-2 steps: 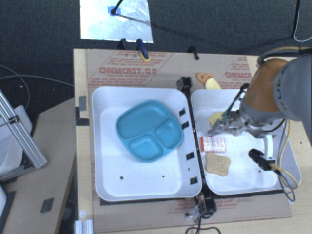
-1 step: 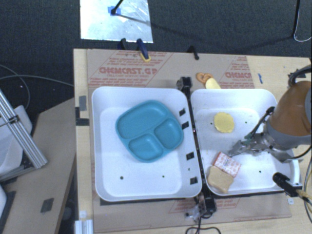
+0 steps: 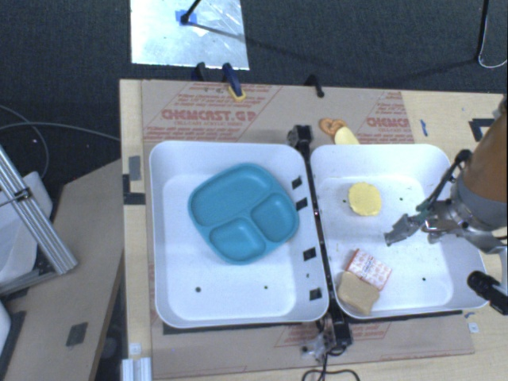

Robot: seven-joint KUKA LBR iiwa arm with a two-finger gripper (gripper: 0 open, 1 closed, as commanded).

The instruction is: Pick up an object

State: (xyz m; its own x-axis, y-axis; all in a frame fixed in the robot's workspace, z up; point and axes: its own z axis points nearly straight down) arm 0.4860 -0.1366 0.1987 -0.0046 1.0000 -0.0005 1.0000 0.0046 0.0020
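Observation:
The right bin (image 3: 413,159) holds a round yellow object (image 3: 365,199) near its middle, a red-and-white patterned packet (image 3: 370,267) toward the front, and a tan block (image 3: 357,294) against the front rim. My gripper (image 3: 399,233) reaches in from the right and hovers over the bin floor, to the right of and below the yellow object and above the packet. Nothing is visible between its fingers.
The left bin (image 3: 171,280) holds a blue divided plate (image 3: 242,211). A yellow-and-orange item (image 3: 340,132) lies on the bench just behind the right bin. Black clips line the divider between the bins.

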